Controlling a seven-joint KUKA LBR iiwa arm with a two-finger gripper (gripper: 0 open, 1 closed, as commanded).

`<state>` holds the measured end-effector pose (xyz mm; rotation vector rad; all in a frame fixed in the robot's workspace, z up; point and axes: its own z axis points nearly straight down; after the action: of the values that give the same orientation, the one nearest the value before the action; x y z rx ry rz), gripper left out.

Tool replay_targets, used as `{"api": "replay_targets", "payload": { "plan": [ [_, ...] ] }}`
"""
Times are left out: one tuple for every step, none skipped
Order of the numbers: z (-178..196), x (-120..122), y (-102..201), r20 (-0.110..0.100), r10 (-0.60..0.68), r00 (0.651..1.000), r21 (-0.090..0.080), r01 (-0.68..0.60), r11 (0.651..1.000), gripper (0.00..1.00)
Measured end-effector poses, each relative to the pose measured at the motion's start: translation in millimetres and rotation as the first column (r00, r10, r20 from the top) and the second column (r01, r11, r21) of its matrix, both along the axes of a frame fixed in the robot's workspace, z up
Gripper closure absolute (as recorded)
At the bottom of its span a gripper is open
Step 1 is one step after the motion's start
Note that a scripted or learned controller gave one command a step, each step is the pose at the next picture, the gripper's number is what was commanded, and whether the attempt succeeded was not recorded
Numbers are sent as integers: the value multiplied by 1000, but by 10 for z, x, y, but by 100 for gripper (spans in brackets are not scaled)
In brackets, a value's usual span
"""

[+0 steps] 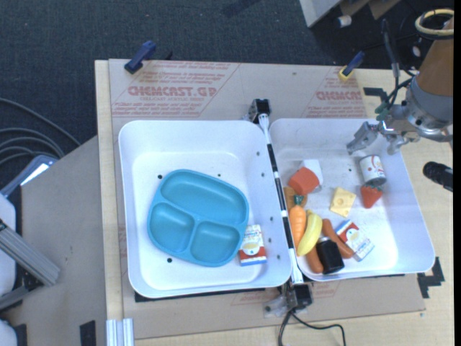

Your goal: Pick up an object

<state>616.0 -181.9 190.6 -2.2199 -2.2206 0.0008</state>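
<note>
Bins sit side by side on the surface point(180, 85). From the left you have the blue tray point(197, 216) and a small carton point(252, 244) in the left bin point(137, 193); the right bin point(410, 215) holds the crowded toys. Your end effector point(376, 140) hangs open and empty above the small can point(372, 170). I think you should lower straight, because the red piece point(370, 196) lies just beside.

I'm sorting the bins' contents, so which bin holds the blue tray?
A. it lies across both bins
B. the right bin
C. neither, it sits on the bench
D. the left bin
D: the blue tray lies flat inside the left bin, with a small carton at its lower right corner; the banana and carrot are in the right bin.
</note>
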Motion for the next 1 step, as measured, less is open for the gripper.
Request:
{"api": "replay_targets", "payload": {
  "plan": [
    [-920,112,217,1,0,1000,0,0,1000,0]
  ]
}}
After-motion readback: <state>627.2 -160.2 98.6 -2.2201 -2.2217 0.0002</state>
